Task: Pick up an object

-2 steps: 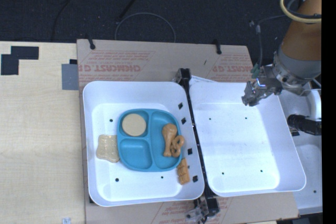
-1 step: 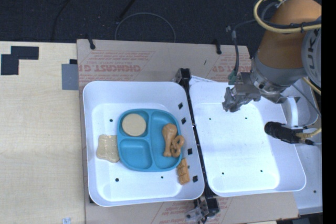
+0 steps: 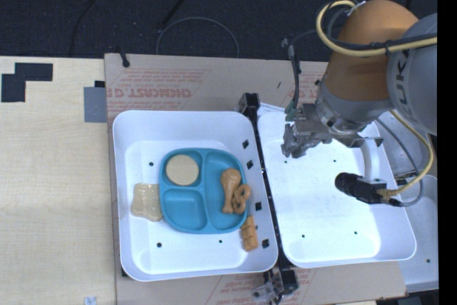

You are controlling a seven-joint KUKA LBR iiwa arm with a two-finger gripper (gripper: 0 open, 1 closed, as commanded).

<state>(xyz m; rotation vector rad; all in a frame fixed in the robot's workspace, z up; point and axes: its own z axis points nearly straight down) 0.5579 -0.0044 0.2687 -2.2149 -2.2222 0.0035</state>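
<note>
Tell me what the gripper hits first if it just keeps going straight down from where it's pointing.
Likely the bare white floor of the right bin: the gripper points down near that bin's upper-left corner, with nothing visibly beneath it. Depth is hard to judge.

Two white bins sit side by side on the counter: the left bin (image 3: 136, 146) and the right bin (image 3: 321, 239). One blue divided plate (image 3: 187, 212) lies in the left bin, with three compartments. Four pieces of tan toy food are there in all: one round flat piece (image 3: 182, 169) and one drumstick-shaped piece (image 3: 231, 189) on the plate, one pale slice (image 3: 146, 201) touching the plate's left edge, and one small brown piece (image 3: 249, 233) just beside its lower right corner. One arm (image 3: 371, 53) hangs over the right bin, carrying one pincer (image 3: 294, 141).
</note>
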